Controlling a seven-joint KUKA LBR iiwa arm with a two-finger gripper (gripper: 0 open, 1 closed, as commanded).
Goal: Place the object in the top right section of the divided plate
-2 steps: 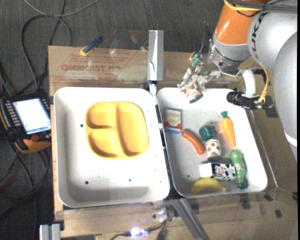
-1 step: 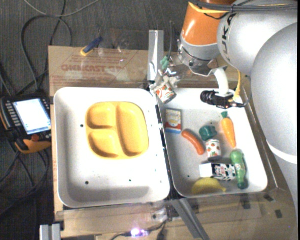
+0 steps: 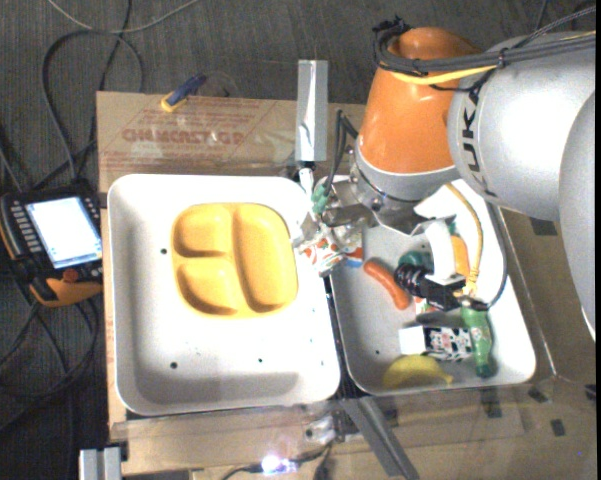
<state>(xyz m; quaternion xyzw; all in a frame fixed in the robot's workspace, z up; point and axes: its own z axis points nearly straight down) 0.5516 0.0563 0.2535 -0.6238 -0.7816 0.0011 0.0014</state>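
The yellow divided plate [image 3: 235, 258] lies in the left white bin [image 3: 150, 368]; its top right section [image 3: 260, 233] holds nothing. My gripper [image 3: 323, 230] hangs over the rims where the two bins meet, just right of the plate. A small red, white and green packet [image 3: 325, 253] sits at its fingertips, and the fingers seem shut on it. The grey arm with its orange band [image 3: 420, 98] covers the upper part of the right bin [image 3: 515, 358].
The right bin holds a red sausage-shaped toy [image 3: 382, 281], an orange carrot [image 3: 460, 250], a green bottle [image 3: 478, 340], a white box [image 3: 435, 341] and a yellow banana [image 3: 415, 371]. A metal post [image 3: 312, 108] stands behind the bins. A handheld screen [image 3: 55, 236] lies at the far left.
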